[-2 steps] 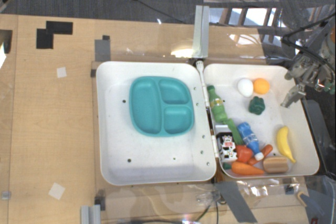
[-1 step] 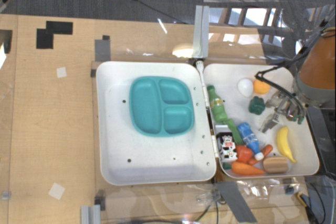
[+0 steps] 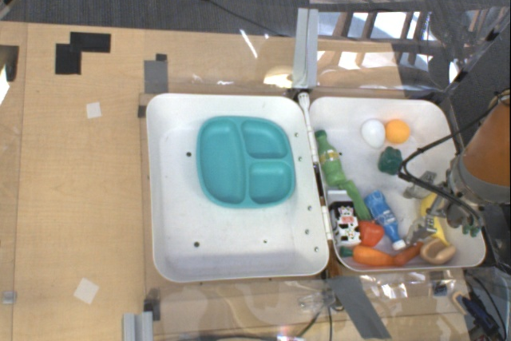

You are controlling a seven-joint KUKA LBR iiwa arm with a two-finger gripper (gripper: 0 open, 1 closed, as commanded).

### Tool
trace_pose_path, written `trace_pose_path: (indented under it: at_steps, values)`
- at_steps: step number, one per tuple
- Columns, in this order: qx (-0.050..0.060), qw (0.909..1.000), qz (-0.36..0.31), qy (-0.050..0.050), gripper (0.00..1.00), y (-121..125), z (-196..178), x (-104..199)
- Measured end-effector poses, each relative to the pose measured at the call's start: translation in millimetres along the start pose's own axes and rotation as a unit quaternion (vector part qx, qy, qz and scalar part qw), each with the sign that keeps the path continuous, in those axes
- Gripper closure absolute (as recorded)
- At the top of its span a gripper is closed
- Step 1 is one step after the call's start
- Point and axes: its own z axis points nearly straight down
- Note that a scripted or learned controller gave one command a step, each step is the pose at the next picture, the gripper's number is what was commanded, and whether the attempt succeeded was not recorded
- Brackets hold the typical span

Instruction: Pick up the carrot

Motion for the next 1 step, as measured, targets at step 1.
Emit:
trace_pose_path:
  at_steps: [1]
  values:
    - [0.0,0.9722,-0.234,0.0,0.0,-0.9,0.1,4.3]
